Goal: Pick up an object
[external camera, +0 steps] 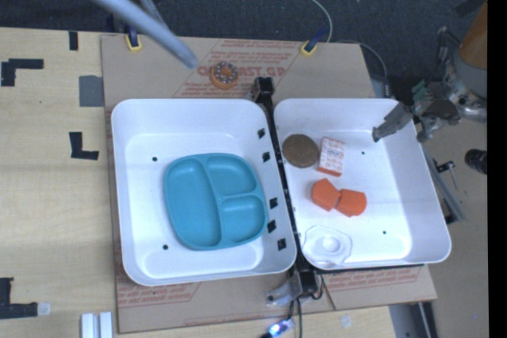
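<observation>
End effector [402,125] over right bin's [420,194] far right rim, grip state impossible to tell, orange block [338,197], brown disc [300,150], blue tray [214,199] in left bin [131,170]

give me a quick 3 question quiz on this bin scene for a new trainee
1. True or false: the blue divided tray lies in the left bin.
2. Which thing touches the brown round disc? A) orange block B) small red-and-white box C) clear lid
3. Fill in: the gripper is at the right bin's ____ rim, upper corner.

Key: 1 true; 2 B, the small red-and-white box; 3 right.
</observation>
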`<state>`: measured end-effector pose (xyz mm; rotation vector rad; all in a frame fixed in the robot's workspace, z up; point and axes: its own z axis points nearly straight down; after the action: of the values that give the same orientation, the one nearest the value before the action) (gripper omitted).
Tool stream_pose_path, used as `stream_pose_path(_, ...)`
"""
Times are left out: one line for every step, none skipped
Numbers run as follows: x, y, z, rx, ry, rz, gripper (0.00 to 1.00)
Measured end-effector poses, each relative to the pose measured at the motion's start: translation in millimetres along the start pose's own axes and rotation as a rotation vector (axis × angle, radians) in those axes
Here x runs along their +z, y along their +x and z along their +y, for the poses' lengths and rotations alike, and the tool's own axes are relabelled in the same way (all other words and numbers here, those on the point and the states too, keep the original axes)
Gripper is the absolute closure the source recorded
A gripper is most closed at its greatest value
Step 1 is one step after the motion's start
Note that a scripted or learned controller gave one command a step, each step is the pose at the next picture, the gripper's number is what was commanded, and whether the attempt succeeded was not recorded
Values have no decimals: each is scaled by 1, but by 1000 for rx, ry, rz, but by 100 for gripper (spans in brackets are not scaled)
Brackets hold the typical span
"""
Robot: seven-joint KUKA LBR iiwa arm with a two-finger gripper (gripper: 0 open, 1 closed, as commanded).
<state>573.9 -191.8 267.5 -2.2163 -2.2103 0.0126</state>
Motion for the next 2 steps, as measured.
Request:
stream_pose_path(-7, 1, 2, -4, -12, -3, 0)
stream_pose_path(48, 11, 5, -4, -8, -2, 0)
